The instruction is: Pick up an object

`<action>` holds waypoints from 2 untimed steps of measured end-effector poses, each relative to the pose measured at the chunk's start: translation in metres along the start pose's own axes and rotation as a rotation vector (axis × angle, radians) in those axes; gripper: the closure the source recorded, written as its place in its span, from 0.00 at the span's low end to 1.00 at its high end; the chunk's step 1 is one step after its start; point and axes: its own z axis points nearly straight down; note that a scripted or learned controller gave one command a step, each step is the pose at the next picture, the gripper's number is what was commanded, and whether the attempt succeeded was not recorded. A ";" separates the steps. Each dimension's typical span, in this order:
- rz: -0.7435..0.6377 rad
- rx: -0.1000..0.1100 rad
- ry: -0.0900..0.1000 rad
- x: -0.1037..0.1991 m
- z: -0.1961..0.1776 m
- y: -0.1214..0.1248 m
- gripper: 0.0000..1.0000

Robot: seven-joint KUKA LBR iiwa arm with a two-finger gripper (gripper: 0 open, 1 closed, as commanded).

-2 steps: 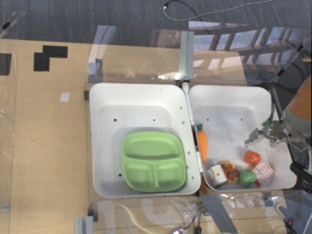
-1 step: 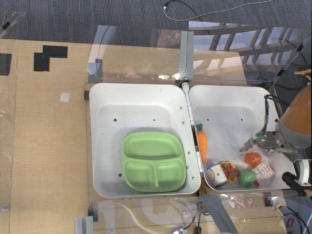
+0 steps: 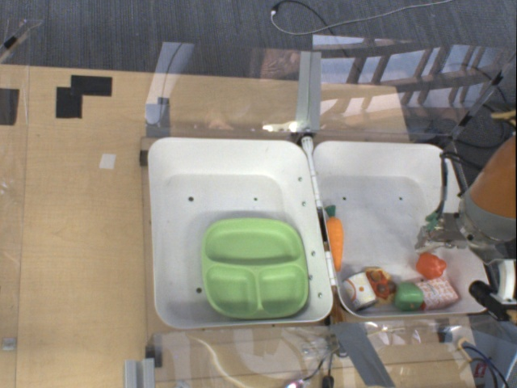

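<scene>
In the right bin (image 3: 380,176) several small items lie along the front wall. An orange carrot (image 3: 334,242) rests against the left wall. Next to it are a small white can (image 3: 360,290), a red and yellow toy (image 3: 380,281), a green block (image 3: 409,297) and a red-and-white packet (image 3: 439,293). A red, pepper-like piece (image 3: 430,264) sits just above the packet. My gripper (image 3: 435,235) hangs at the bin's right side, just behind and above the red piece. Nothing is visible in its grasp.
A green divided plate (image 3: 256,267) lies in the front half of the left bin (image 3: 186,176). The grey arm with its orange band (image 3: 493,192) reaches in over the right bin's right wall. A metal post (image 3: 308,95) stands behind the divider.
</scene>
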 end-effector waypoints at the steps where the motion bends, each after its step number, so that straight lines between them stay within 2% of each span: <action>1: 0.000 0.000 0.000 0.000 0.000 0.000 0.00; 2: -0.002 -0.005 -0.001 0.000 -0.011 0.002 1.00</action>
